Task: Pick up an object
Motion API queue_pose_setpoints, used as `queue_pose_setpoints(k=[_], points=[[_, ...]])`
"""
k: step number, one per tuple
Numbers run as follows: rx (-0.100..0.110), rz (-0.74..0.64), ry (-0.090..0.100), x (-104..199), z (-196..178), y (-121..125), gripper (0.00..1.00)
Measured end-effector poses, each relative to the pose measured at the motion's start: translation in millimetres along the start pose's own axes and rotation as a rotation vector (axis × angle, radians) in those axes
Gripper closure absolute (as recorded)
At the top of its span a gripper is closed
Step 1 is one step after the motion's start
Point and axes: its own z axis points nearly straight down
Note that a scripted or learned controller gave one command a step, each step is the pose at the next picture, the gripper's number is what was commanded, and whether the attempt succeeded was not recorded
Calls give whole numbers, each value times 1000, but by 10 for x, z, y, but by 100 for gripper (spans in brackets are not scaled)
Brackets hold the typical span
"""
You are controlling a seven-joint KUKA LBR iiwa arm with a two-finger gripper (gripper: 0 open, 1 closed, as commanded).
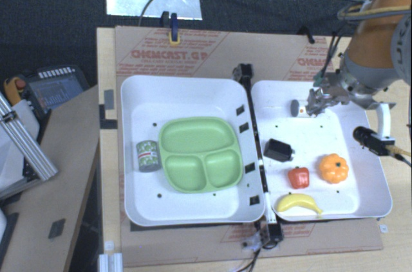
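Right bin point(370, 197) holds five loose items. Small grey object point(294, 108) lies at 11 o'clock in that bin, just beside the gripper point(314, 105); too small to identify further. Black block point(278, 150) near bin centre-left. Red pepper-like piece point(298, 177) at 6 o'clock of the block, orange pumpkin-shaped piece point(333, 168) at 3 o'clock of the red one, yellow banana point(299, 203) at the bin's near edge. All five rest on the bin floor, apart from one another.

Left bin point(132, 136) carries a green three-compartment tray point(199, 154) and, at its 9 o'clock, a small can point(148, 155) with a green and white label.

Both bins sit on brown board over the worktop point(77, 155). Dark floor beyond; pendant point(55, 92) at far left.

Gripper hangs low over the right bin's far edge, holding nothing visible. Opening of fingers: cannot tell.
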Motion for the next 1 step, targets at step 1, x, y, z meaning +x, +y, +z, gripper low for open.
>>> queue_pose_setpoints(k=[1], points=[[-2,-2,0,8,-647,-9,100]])
